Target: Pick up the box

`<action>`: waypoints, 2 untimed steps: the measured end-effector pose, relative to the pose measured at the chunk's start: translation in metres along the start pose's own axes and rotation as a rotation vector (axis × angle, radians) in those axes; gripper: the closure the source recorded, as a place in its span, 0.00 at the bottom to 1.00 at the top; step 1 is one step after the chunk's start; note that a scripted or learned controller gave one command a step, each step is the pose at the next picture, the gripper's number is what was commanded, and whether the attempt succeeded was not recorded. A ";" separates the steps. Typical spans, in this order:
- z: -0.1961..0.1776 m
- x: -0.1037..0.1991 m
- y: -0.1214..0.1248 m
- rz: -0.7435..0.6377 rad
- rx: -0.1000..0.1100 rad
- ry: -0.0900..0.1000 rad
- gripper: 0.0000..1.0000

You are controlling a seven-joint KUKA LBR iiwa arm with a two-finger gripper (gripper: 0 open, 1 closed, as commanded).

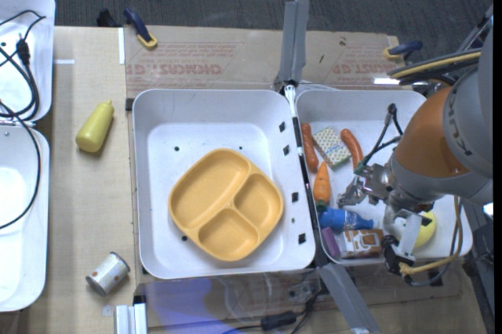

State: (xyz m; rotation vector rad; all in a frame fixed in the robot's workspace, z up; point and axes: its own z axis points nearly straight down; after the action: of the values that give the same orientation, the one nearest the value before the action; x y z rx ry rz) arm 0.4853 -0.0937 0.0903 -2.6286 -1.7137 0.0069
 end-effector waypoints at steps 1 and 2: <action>-0.001 0.025 0.083 0.116 -0.002 -0.001 0.00; -0.001 0.050 0.126 0.178 -0.003 -0.001 0.00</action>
State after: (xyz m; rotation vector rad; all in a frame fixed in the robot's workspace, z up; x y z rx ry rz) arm 0.6208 -0.0984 0.0909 -2.7738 -1.4751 0.0067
